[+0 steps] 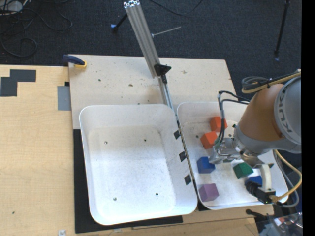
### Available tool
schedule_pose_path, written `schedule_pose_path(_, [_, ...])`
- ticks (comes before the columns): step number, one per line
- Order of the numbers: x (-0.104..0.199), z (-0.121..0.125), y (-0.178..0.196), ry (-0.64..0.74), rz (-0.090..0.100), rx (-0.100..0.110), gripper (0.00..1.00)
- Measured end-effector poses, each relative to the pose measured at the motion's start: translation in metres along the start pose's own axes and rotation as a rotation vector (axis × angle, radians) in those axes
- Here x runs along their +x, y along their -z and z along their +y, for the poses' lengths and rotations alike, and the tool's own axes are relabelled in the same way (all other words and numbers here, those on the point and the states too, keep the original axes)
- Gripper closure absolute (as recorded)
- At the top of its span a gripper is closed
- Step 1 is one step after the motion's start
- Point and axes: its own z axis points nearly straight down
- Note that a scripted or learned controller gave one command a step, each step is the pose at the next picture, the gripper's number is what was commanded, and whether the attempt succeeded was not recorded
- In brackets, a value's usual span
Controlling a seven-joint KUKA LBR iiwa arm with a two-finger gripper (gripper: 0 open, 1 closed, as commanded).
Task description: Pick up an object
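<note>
On the right side of the bench, the gripper (220,154) reaches down into the right bin (197,113), and the grey arm (273,119) with its orange band comes in from the right edge. The gripper is a small metal part, grey and shiny, and it is low over the bin floor. I cannot tell how it is set, because it is too small and partly covered by the wrist.

Both bins are shallow, white, with rounded corners and a smooth plastic look; the left bin (98,117) has some small dark specks on its floor. The bench top (118,80) is pale wood with dark spots.

Several small blocks lie in the right bin. A blue block (205,164), like a cube, is just beside the gripper, to the lower left of it, and seems to touch it or almost touch it. An orange block (208,139) is just above the gripper, very near. A second orange block (217,124) lies a little further up. A green block (242,170) is to the right of the gripper, partly under the arm. A purple block (208,191) lies lower, near the front rim of the bin, apart from the gripper. No block is visibly between the gripper parts.
</note>
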Motion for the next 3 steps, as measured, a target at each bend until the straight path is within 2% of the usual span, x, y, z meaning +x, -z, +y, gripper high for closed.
schedule_pose_path(1, [-0.003, 0.004, 0.063, 0.012, -0.001, 0.017, 1.0])
schedule_pose_path(2, [-0.004, 0.007, 0.112, 0.011, -0.001, 0.018, 1.0])
schedule_pose_path(3, [0.042, -0.001, 0.117, 0.014, 0.003, 0.024, 1.0])
